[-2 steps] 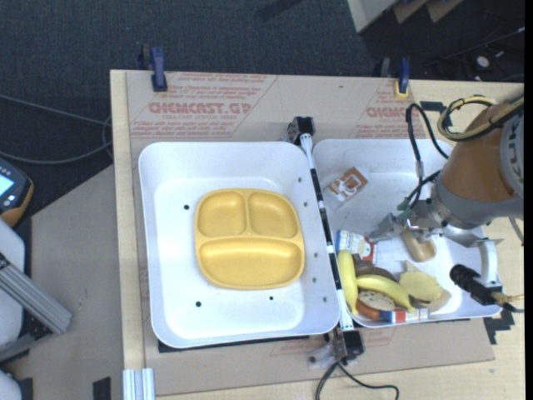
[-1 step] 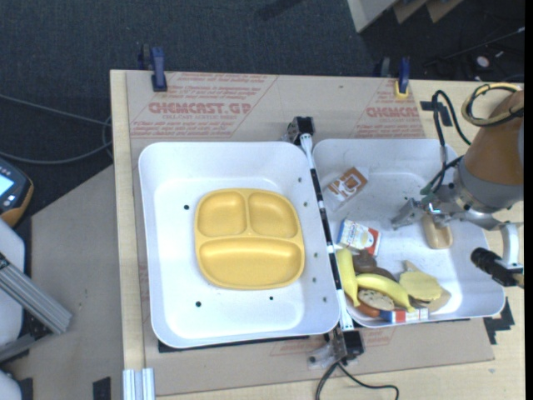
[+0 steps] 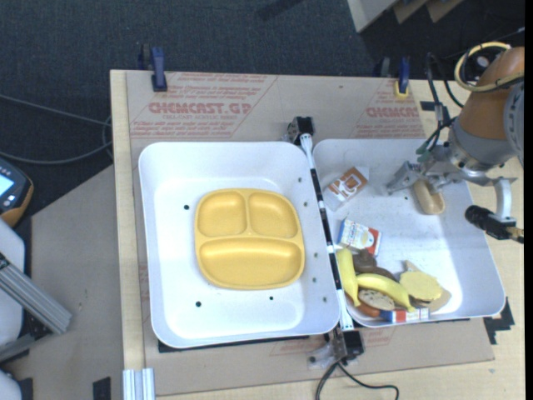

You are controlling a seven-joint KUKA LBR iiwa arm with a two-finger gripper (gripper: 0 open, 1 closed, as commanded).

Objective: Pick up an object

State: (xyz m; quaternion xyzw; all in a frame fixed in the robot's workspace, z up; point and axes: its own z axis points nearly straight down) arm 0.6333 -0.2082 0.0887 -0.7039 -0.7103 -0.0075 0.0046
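Claw (image 3: 421, 179) above tan object (image 3: 430, 198)

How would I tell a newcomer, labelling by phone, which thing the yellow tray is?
Of the two white bins, take the left bin. The yellow tray lies alone at its middle: a rounded plate split into three compartments, unlike the small food items piled in the right bin.

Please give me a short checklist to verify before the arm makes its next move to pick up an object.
1. Gripper is over the right bin: ok.
2. Tan bread-like piece lies just beside the gripper: ok.
3. Piece is between the jaws: cannot tell.
4. Other objects, such as the banana, are piled in the bin's near corner, away from the gripper: ok.
5. Yellow divided tray sits in the left bin, apart from the arm: ok.
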